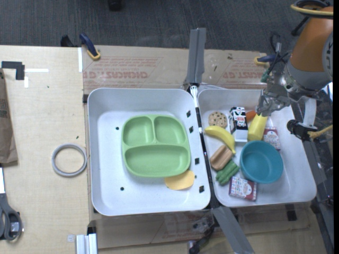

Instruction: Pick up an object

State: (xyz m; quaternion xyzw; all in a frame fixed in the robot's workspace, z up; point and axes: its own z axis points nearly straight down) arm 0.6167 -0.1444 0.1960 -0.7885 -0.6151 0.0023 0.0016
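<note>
White-walled, the right bin (pixel 304 192) has a red carton (pixel 243 188) at its near edge, then a blue bowl (pixel 261 161) and a banana (pixel 222 136). Farther back, the gripper (pixel 266 106) hangs low over a yellow block (pixel 256 127), nothing yet lifted. Its grip I cannot tell.

A grey tape ring (pixel 69 159) and scissors (pixel 9 222) lie on the bench (pixel 42 115).

Bright, even light; soft shadows
</note>
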